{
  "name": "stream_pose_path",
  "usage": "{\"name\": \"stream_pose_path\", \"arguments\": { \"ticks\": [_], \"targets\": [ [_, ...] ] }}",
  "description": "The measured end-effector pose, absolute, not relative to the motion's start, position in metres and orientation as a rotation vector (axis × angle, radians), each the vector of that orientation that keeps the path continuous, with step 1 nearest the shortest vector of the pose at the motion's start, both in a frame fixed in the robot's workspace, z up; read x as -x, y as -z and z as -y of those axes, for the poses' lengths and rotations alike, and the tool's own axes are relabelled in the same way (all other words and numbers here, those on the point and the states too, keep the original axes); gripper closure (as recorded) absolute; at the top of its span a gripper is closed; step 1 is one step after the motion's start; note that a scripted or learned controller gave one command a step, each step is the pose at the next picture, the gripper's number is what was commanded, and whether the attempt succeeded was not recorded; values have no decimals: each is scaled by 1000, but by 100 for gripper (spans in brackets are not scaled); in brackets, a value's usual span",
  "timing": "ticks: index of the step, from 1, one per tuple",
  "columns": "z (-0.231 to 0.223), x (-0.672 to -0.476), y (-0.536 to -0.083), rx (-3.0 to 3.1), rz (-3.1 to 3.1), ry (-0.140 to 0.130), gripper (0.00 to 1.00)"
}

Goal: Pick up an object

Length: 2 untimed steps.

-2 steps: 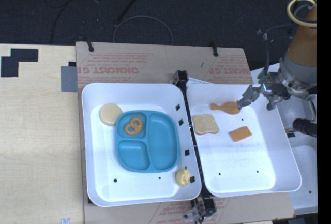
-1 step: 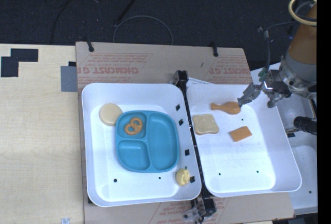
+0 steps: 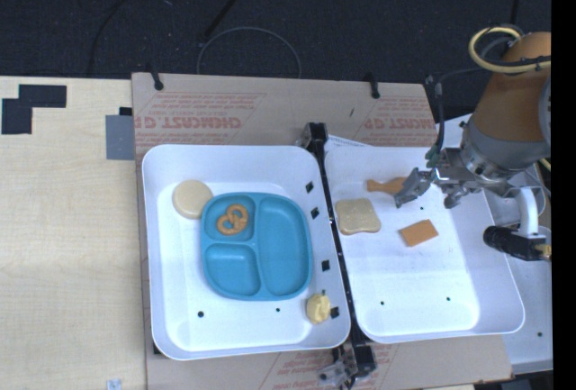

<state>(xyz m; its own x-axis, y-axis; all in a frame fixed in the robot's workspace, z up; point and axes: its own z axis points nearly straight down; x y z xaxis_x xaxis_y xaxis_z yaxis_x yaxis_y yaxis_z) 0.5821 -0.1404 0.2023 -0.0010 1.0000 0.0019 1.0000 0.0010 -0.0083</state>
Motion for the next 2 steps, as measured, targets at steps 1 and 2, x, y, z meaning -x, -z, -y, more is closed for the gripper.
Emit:
{"name": "stream_pose_path", "arguments": {
  "ticks": [1,2],
  "targets": [
    [146,-583,-157,2218,2217,-6,0],
    [142,-582,-94,2221,2219,-3,0]
  ]
}}
